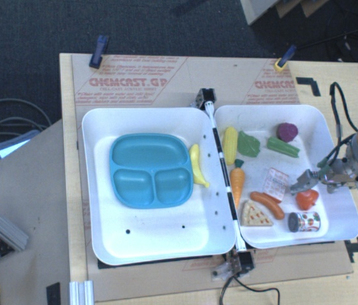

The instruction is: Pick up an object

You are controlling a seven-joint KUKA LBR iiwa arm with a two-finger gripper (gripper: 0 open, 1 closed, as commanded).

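Dark carpeted floor surrounds a worktop (134, 75) faced with brown printed cardboard sheet, which carries two shallow white plastic bins side by side.

Nearest, at 5 o'clock in the right bin (331, 224), a small cylindrical can (304, 222) lies on its side with a printed label. Just beside it at 9 o'clock sit a triangular pizza slice (255, 215) and an elongated, smooth sausage (268, 204). A round red tomato (306, 199) lies just above the can.

The gripper (305, 182) reaches in from 3 o'clock and hovers just above the tomato, metallic and grey; whether it is spread or closed cannot be told, and nothing is visibly held. A small clear packet (275, 180) lies just beside it at 9 o'clock.

An orange tapered carrot (237, 184) lies along the bin's left wall. Farther back are a yellow corn cob (230, 145), a green leafy piece (249, 144), a green elongated pepper (283, 147) and a rounded purple item (287, 131).

The left bin (103, 234) holds a glossy blue three-compartment plate (150, 169), with a curved yellow banana (197, 165) touching its edge at 3 o'clock.

Blue (98, 51) and yellow (285, 57) clamps grip the worktop's far edge.
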